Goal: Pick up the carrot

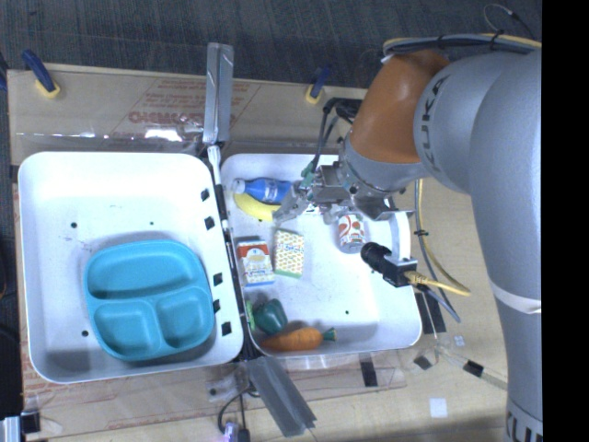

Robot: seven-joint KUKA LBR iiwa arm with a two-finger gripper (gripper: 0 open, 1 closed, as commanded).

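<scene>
Right, I see the carrot (294, 340) lying along the near wall of the right bin (396, 325), with a green pepper (269, 316) touching it. My worry is that a descent there clips the bin wall or catches the pepper instead. The gripper (308, 196) sits well apart, at the far end over the banana (256, 207) and blue bottle (264, 190). I cannot tell how wide it stands, nor whether it touches anything.

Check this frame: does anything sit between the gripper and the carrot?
Yes. The gripper hovers at the far end of the right bin, near the banana. The carrot lies against the near wall, with two small cartons and a green pepper in between.
</scene>
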